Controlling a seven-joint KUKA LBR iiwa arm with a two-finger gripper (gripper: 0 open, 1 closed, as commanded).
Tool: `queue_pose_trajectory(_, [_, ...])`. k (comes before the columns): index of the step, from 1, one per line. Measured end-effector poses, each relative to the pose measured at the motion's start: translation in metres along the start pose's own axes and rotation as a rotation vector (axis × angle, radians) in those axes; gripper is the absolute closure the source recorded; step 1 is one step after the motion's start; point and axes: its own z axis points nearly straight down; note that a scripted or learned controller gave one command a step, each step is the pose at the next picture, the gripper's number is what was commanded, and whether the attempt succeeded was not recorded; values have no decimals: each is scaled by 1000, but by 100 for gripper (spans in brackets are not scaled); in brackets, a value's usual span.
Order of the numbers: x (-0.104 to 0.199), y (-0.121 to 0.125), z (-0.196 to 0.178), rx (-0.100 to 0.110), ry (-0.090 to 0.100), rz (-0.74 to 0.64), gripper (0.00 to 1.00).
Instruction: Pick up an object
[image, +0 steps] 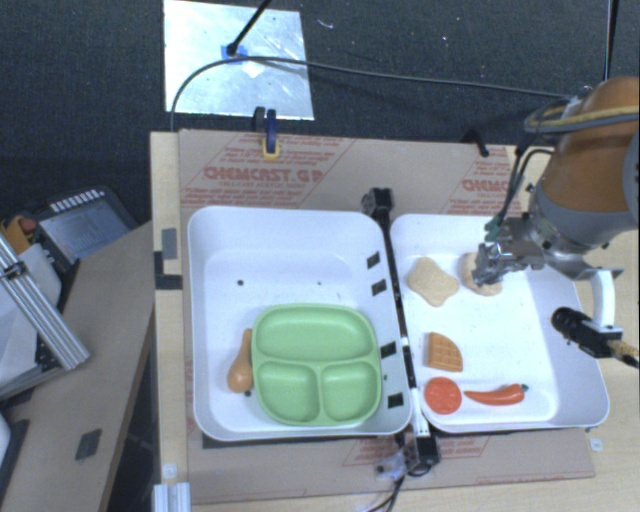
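My gripper (489, 266) hangs low in the right bin (570, 350), near its back edge. It sits right over a round tan cookie-like piece (484, 287), which it partly hides. Just left of that lies a pale bread piece (432, 281). Nearer the front are an orange waffle (445, 352), a red tomato (443, 396) and a red chili pepper (495, 395). I cannot make out whether the gripper touches the round piece.
The left bin (250, 250) holds a green divided plate (315, 362) with a brown sausage-like item (241, 364) beside it on the left. A black clamp bar (392, 300) runs between the bins. The arm's grey and orange body (590, 180) looms over the right bin's back right.
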Motion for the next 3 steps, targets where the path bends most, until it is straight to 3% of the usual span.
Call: queue_pose_trajectory(3, [159,3,24,2,0,1,100])
